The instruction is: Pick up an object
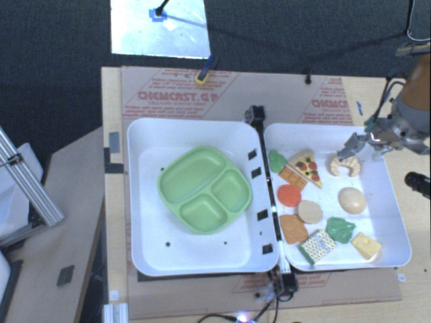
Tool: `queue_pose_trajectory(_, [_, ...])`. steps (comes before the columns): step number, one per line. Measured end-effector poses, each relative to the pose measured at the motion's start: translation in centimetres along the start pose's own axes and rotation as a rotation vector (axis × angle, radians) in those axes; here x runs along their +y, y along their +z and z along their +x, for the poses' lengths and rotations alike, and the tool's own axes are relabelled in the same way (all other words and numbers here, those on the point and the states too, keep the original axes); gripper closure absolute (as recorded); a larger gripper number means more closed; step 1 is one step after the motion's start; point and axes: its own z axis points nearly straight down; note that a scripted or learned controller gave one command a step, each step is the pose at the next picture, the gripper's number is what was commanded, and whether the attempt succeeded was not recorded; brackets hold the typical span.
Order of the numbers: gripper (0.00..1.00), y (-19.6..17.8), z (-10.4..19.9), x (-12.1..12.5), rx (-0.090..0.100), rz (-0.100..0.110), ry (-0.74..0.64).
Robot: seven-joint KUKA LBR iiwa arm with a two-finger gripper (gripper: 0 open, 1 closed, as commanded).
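On the bench sit two shallow white bins side by side. Left bin (145, 247) holds a pale green divided plate (204, 189) with three compartments, lying flat near the middle. Right bin (394, 231) holds small toy foods: a pizza slice (306, 166), a red round piece (289, 195), a cream egg (351, 200), an orange chunk (293, 228), a green leafy piece (341, 229) and a yellow cheese wedge (366, 245). A croissant (345, 166), tan, curved and glossy, lies near the far edge of the right bin. Gripper (351, 149) hangs just above it, fingers slightly parted and pointing down-left; nothing is seen between them.
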Motion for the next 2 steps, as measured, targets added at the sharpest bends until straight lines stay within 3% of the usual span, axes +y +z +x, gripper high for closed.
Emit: queue_pose_trajectory(2, [0.0,10.9,0.2,-0.1,0.0,0.0,0.001])
